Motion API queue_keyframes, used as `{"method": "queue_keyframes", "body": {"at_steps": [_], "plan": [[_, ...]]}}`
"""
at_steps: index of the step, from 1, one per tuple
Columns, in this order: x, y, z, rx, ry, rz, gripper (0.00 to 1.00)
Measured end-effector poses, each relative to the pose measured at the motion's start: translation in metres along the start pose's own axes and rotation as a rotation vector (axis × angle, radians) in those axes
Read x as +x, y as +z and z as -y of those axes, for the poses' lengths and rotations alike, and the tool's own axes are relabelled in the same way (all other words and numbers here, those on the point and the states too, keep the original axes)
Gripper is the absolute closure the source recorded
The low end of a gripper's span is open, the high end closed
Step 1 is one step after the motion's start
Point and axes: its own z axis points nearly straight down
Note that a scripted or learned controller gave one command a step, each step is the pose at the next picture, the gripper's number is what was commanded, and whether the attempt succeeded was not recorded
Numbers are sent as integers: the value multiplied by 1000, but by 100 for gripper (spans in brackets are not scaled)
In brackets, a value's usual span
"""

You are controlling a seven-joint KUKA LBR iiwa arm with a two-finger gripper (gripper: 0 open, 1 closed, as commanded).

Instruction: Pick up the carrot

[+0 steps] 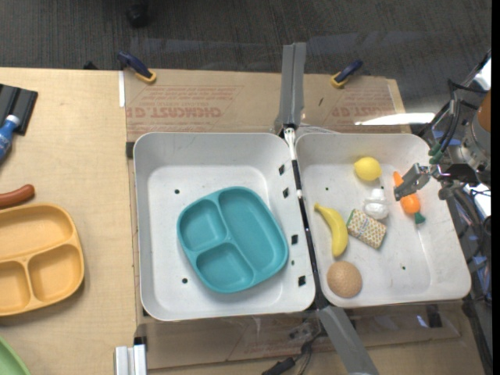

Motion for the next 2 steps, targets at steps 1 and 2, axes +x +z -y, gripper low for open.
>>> {"method": "queue_keyframes", "body": {"at_steps": [1, 2], "plan": [[-46, 67, -28, -1, -272, 0, 0], [-70, 92, -87, -4, -469, 1, 0]]}}
